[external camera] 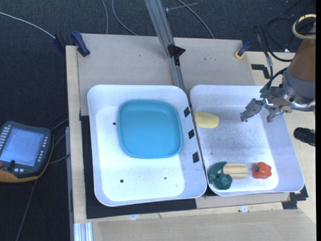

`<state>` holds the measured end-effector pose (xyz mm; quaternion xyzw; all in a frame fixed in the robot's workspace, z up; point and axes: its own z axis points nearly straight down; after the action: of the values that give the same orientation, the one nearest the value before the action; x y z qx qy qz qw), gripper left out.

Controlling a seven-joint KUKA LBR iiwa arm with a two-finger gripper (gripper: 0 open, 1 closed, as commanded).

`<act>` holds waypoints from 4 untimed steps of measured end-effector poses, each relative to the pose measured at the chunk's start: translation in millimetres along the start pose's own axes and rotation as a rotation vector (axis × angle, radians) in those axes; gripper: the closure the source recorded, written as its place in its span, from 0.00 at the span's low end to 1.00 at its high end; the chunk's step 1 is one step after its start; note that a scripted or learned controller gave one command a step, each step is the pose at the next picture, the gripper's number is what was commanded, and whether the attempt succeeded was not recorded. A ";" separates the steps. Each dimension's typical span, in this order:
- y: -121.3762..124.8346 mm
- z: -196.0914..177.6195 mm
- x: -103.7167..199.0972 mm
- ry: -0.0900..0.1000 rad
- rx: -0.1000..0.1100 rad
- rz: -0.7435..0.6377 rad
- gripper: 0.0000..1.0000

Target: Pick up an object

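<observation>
Here's the grey two-finger gripper (261, 110), hanging over the far right part of the right-hand shallow white bin (285, 149), its fingers spread apart and nothing between them. No grasp yet.

Nearest candidate: the pale yellow, rounded lemon-like piece (206, 120), off to the gripper's left and a touch nearer the camera, lying close by the bin's left wall, its long axis running roughly left to right.

Further out, along the bin's near edge and well apart from the gripper, sits a row: a red tomato-like toy (261, 170) almost straight below the gripper in the picture, then a tan, cylinder-shaped block (235, 170) lying crosswise, touching a dark green leafy-looking toy (219, 175).

Beyond all that, in the left white bin (100, 134), rests a flat turquoise square plate (150, 128).

My call: the yellow piece is the shortest reach, a sideways slide left and then down.
</observation>
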<state>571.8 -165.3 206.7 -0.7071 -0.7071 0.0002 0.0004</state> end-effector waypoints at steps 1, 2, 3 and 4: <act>3.5 61.5 1.5 0.001 0.003 0.000 0.00; 4.6 48.5 1.3 0.000 -0.002 0.000 1.00; 4.5 -14.2 3.2 -0.001 -0.006 -0.001 1.00; 5.0 -50.8 3.2 -0.001 -0.004 0.000 1.00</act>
<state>576.8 -162.1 257.6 -0.7070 -0.7072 -0.0009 -0.0013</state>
